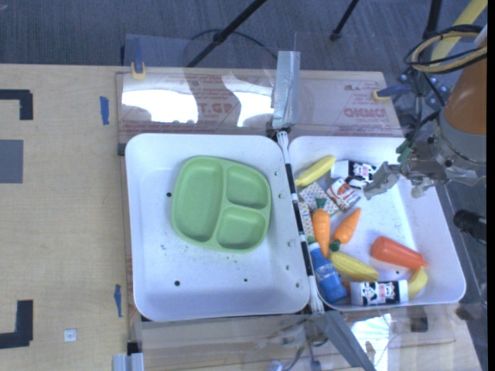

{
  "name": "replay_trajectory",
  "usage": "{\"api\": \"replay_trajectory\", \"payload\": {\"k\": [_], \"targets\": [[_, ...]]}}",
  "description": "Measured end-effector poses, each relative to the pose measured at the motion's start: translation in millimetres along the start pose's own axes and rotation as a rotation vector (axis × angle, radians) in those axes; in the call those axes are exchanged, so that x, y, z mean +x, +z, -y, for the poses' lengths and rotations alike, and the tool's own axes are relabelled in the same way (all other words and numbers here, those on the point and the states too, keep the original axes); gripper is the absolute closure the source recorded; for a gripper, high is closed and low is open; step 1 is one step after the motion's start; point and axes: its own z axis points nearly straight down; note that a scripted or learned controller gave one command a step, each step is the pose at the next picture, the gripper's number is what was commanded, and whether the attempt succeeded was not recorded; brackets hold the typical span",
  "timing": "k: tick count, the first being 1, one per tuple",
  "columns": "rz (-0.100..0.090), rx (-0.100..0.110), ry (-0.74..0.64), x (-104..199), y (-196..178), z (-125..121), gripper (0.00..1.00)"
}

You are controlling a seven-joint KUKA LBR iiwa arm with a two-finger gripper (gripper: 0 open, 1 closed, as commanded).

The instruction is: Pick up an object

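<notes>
Objects for picking all lie in the right bin; none is lifted yet. The pincer hangs over that bin's far right part, reaching in from the right, and nothing sits between its fingers; whether they are spread wide or drawn narrow I cannot tell at this size and angle.

Position of items relative to the pincer:
- Just to its left, a small black-and-white carton and a red-and-white packet, close together.
- Further left, a yellow banana along the bin's inner wall.
- Below and to the left, two orange carrots side by side.
- Below it, a larger orange-red carrot, with bare bin floor between it and the pincer.
- Lower still, a corn cob, a blue bottle and a second black-and-white carton near the front wall.
- Well to the left, the left bin holds a green divided plate.

Progress, as judged: early stage. No contact with any item is evident. Remaining work: choosing a target, descent, closing on it, lifting clear. The nearby carton and packet appear the nearest candidates, though their crowding could spoil a clean grip.
</notes>
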Motion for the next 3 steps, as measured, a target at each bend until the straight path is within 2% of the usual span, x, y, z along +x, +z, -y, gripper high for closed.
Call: {"api": "replay_trajectory", "payload": {"k": [1, 2, 3], "targets": [[0.001, -0.003, 0.149, 0, 124, 22, 0.00], [0.004, -0.015, 0.234, 13, 175, 40, 0.00], [0.003, -0.015, 0.236, 13, 166, 40, 1.00]]}}
